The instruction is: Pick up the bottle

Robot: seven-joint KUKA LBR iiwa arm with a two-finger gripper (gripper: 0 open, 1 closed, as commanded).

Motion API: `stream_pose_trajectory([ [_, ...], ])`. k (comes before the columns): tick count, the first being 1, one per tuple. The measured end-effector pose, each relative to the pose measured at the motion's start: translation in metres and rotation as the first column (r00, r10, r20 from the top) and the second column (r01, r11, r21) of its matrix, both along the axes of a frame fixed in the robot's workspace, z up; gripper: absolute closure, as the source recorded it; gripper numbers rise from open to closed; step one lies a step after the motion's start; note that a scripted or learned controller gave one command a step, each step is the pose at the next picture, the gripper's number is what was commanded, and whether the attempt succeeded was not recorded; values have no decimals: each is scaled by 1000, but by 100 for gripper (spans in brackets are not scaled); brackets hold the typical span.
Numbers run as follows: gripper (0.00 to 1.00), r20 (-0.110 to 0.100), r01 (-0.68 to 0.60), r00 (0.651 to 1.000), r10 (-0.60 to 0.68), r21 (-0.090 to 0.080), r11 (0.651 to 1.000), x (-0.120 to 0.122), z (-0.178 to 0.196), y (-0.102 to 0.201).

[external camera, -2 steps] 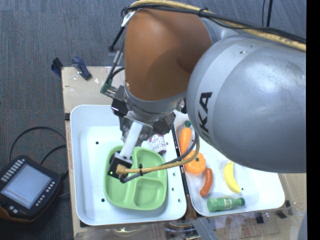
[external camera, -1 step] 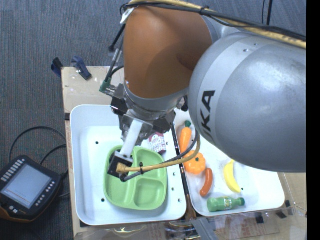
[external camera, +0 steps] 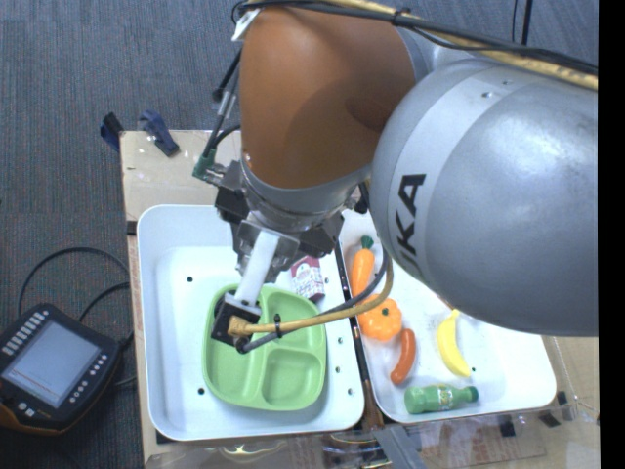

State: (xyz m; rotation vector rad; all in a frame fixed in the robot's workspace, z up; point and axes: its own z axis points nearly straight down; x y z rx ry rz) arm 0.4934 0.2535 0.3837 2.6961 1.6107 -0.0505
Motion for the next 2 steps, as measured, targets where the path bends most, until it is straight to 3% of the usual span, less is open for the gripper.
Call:
stream_pose_trajectory([
  [1,100,-4,-12,1000,12,-3,1000,0,7,2],
  [2,100,23,427,904,-427,12,904,-17,-53,-11],
])
